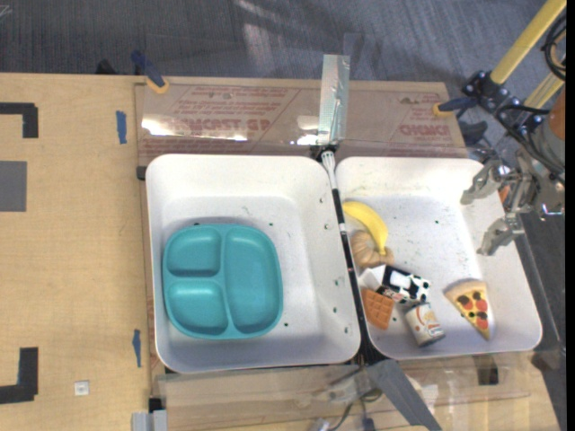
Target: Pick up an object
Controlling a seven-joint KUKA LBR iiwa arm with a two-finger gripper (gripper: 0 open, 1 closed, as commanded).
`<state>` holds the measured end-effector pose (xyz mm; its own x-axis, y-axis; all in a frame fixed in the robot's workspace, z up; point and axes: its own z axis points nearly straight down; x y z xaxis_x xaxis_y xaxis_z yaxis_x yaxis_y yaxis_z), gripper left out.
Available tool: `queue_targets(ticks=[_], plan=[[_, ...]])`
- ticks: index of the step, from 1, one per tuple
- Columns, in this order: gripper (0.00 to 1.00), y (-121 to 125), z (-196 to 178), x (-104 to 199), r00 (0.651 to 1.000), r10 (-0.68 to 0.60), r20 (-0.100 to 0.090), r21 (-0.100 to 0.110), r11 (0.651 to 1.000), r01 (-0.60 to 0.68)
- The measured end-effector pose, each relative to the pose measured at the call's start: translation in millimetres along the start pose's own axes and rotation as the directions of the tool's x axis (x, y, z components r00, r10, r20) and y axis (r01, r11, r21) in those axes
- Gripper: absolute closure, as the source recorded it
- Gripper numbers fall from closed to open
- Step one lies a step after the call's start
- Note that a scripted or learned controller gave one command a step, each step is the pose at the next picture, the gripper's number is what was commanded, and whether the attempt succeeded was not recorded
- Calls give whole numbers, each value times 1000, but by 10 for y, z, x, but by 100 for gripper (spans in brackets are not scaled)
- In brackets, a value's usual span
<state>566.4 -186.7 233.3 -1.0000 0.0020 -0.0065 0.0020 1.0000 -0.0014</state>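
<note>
The gripper hangs open and empty at the right bin's three o'clock rim, clear of the toys crowded at seven o'clock: banana, can, pizza.

The arm is cut off by the right edge, so most of it cannot be seen. The gripper is small and blurry, and its shape is hard to make out. A black and white toy covers part of the waffle and part of a brown toy.
</note>
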Motion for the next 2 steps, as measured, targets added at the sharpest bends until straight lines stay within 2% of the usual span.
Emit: queue_targets(ticks=[1,2], plan=[[0,300,1335,-225,929,371,5,-1,929,-371],[100,319,1239,-239,930,367,8,-1,930,-367]])
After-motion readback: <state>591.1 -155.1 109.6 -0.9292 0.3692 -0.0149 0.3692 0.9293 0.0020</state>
